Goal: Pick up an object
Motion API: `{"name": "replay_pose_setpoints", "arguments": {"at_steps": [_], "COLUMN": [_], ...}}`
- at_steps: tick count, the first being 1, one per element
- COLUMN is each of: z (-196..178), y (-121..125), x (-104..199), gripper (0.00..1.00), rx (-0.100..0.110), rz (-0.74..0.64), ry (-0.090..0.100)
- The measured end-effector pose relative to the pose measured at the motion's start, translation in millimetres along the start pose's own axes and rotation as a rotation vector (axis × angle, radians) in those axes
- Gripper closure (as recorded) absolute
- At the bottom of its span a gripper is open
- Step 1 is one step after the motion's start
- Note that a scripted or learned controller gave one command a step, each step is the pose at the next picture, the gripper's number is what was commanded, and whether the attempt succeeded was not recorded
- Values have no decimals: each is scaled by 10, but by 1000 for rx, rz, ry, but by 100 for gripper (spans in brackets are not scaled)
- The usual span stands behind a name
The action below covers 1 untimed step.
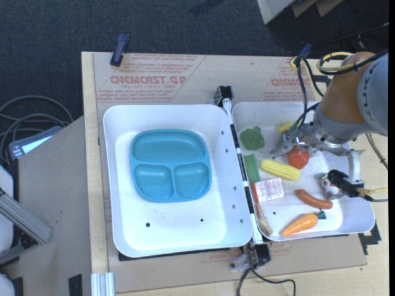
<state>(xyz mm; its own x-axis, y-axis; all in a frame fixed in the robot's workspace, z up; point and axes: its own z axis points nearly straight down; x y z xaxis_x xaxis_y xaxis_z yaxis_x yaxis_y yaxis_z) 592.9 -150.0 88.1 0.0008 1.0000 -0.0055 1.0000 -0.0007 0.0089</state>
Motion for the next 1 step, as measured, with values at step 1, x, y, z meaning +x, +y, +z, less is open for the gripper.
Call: {"name": "replay_pose_setpoints", "arguments": {"at_steps": [1], "z": [-103], "y": [8], "x": [1], "gripper": [100], "rx": [-3], "rz": [0], "ry": [-1]}}
